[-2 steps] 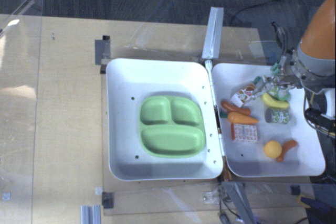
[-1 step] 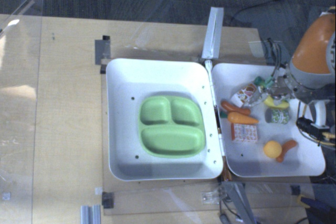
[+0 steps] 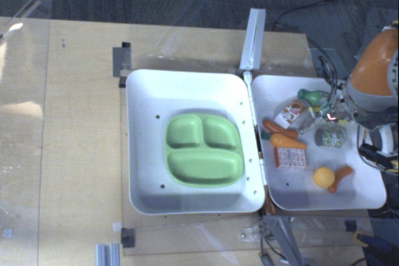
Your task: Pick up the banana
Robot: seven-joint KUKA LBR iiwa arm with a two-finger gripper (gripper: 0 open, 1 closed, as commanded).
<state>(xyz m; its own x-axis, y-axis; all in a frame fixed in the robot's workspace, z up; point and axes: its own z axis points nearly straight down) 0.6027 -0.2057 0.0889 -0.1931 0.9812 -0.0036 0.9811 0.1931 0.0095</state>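
Note:
The right bin (image 3: 374, 199) holds several toy foods. A yellow rounded fruit (image 3: 323, 177) lies near its front, touching a brown-orange piece (image 3: 341, 175) on its right. Further back lie an orange carrot (image 3: 288, 141), a red sausage (image 3: 278, 129), a small printed carton (image 3: 290, 114) and a green item (image 3: 312, 96). The arm's orange band (image 3: 376, 65) and grey wrist reach in from the right. My gripper (image 3: 325, 116) hangs low over the back of this bin, just above a grey can (image 3: 328, 137) and well behind the yellow fruit. The wrist hides part of what lies beneath it.
The left bin (image 3: 143, 134) holds a green divided plate (image 3: 204, 149). A red-checked packet (image 3: 290, 158) lies beside the carrot. A metal post (image 3: 252, 40) stands behind the wall between the two bins. Cables hang at the right.

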